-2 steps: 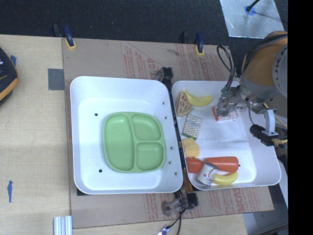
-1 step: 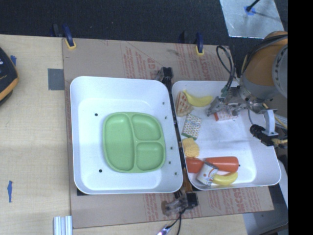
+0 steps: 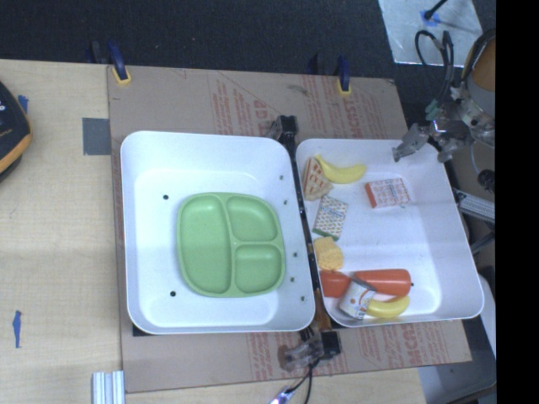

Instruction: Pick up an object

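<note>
The right bin (image 3: 446, 225) holds several items. A yellow banana (image 3: 341, 172) lies at its far left beside a wedge-shaped slice (image 3: 314, 178). A red and white packet (image 3: 387, 193) lies near the middle, and a green patterned packet (image 3: 330, 217) sits left of it. Closer to the front are a yellow lump (image 3: 328, 255), a long orange-red piece (image 3: 376, 281), a small tin (image 3: 357, 298) and a second banana (image 3: 389, 308). My gripper (image 3: 424, 144) hangs over the bin's far right corner, above and to the right of the red and white packet, touching nothing that I can see.
The left bin (image 3: 143, 183) holds a green divided plate (image 3: 231, 244). Both bins rest on a brown cardboard sheet (image 3: 219, 99) held by clamps. A black and orange device (image 3: 10, 129) lies at the bench's far left edge. Cables hang at the top right.
</note>
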Robot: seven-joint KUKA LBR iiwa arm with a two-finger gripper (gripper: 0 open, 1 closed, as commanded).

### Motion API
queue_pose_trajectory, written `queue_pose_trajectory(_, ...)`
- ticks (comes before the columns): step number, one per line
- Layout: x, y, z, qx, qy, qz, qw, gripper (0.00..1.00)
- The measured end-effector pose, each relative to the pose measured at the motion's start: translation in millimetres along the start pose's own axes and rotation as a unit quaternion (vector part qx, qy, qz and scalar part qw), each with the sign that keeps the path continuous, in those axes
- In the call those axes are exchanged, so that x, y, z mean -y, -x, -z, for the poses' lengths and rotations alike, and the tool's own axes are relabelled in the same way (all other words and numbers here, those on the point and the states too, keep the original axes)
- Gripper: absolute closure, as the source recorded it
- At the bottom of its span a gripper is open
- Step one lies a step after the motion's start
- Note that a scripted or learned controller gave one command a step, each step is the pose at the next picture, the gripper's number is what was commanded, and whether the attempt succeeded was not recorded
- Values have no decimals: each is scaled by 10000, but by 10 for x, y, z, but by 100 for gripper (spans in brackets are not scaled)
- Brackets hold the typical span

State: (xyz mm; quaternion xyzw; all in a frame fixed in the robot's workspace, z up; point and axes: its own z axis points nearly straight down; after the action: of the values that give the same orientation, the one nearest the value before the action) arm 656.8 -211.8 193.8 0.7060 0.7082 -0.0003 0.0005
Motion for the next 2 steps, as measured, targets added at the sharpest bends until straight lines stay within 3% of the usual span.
queue_pose_trajectory(1,249,-147,-950,-7,-25,7,10000,0)
queue_pose_trajectory(2,195,-664,-1019,-8,-23,13,10000,0)
